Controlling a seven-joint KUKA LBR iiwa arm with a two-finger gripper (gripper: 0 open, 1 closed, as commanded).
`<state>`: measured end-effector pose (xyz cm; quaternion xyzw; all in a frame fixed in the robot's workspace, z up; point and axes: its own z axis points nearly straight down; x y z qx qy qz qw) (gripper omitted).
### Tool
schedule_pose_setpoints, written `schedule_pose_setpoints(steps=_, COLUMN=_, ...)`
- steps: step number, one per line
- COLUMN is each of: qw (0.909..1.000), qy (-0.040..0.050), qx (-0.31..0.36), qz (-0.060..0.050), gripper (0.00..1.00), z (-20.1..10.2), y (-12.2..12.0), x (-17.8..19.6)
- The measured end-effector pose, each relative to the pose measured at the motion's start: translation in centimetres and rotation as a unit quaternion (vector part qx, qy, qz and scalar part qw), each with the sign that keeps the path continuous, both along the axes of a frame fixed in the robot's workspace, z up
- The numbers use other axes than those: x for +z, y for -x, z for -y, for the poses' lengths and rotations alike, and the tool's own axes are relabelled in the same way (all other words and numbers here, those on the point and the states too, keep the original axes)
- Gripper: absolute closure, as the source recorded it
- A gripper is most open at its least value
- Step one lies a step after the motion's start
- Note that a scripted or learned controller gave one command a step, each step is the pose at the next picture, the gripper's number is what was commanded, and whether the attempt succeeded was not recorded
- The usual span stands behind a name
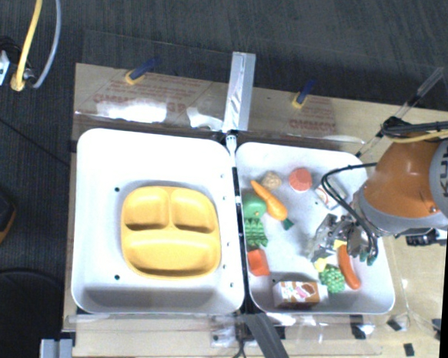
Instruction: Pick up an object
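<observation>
Now we see the gripper (332,238) low in the right white bin (368,305), grip state unclear, nearing a red plastic sausage (348,267); closing comes next.

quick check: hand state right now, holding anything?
Hand: low in the right bin, next to the red sausage and broccoli. Open or closed cannot be told; nothing visibly held.

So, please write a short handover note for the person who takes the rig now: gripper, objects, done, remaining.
Gripper: low in the right bin, above the small items; finger state unclear, nothing seen held.
Objects: carrot, red sausage and broccoli lie in the right bin. Yellow tray sits in the left bin.
Done: no pick visible.
Left: grasp one object and lift.
</observation>
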<state>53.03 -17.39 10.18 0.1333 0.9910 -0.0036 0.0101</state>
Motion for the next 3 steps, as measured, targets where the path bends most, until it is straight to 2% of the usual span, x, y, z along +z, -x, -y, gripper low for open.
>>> schedule_pose_setpoints(steps=1, qw=1.0000, qy=-0.0001, qx=0.000, qz=0.000, gripper=0.00, z=0.0, y=0.0, x=0.0)
schedule_pose_setpoints(steps=2, qw=0.9997, qy=-0.0036, qx=-0.023, qz=-0.003, gripper=0.00, z=0.0, y=-8.4, x=-1.2)
schedule_pose_setpoints(steps=3, qw=0.9950, qy=-0.0052, qx=-0.099, qz=-0.002, gripper=0.00, z=-1.3, y=-2.4, x=-1.1)
